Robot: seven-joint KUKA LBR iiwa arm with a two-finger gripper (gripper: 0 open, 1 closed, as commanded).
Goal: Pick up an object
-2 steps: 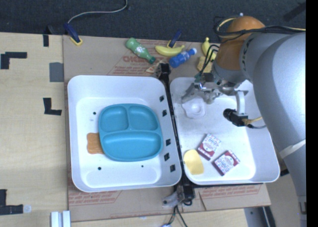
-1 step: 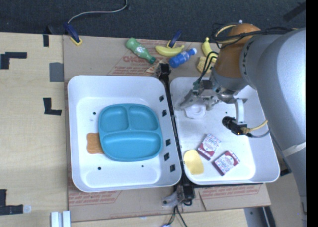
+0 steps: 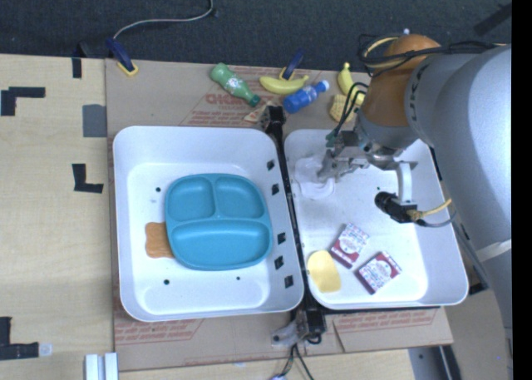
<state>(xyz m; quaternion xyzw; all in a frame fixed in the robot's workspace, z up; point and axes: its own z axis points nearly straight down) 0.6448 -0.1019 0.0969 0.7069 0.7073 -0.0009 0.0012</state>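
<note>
My gripper (image 3: 334, 162) hangs low over the upper left part of the right bin (image 3: 432, 287), below the orange band of the arm (image 3: 391, 96). Just beside its tip lies a pale, see-through object (image 3: 310, 177) on the bin floor; whether the gripper touches it is unclear. Nearer the front of this bin lie two red-and-white packets (image 3: 349, 244) (image 3: 378, 271) and a yellow piece (image 3: 323, 271). The left bin (image 3: 137, 150) holds a blue divided plate (image 3: 219, 220) with a tan slice (image 3: 155, 240) poking out from under its left edge.
Behind the bins on the cardboard lie a green bottle (image 3: 233, 84), a banana (image 3: 283, 84), a blue bottle (image 3: 304, 96) and a yellow toy (image 3: 343, 81). A black divider with clips (image 3: 283, 204) runs between the bins. The arm's grey body covers the right side.
</note>
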